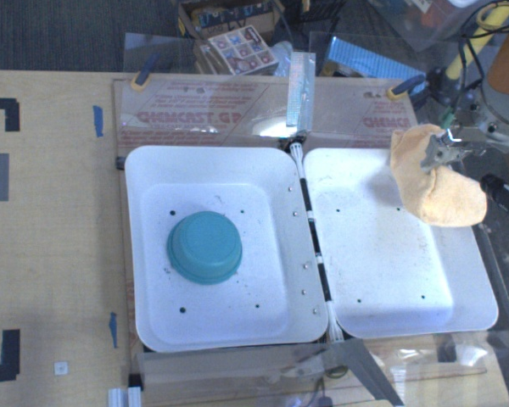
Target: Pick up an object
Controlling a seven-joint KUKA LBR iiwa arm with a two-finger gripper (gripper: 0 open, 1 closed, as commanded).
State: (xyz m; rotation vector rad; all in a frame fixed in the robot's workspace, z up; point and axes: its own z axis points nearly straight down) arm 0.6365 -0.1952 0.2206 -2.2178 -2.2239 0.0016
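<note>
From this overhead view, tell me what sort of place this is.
Probably a robotics lab's grasping test bench. Two shallow white bins sit side by side: the left bin holds an upturned teal bowl, and the gripper holds a yellow cloth over the right bin. Cardboard boxes clutter the floor behind.

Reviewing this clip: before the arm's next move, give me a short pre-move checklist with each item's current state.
1. Cloth in grasp: yellow cloth hangs bunched from the gripper: ok.
2. Cloth lifted free of the right bin: cannot tell; its lower edge overlaps the bin's rim.
3. Finger closure: cannot tell.
4. Teal bowl sits upside down in the left bin, apart from the arm: ok.
5. Divider between bins unobstructed: ok.
</note>
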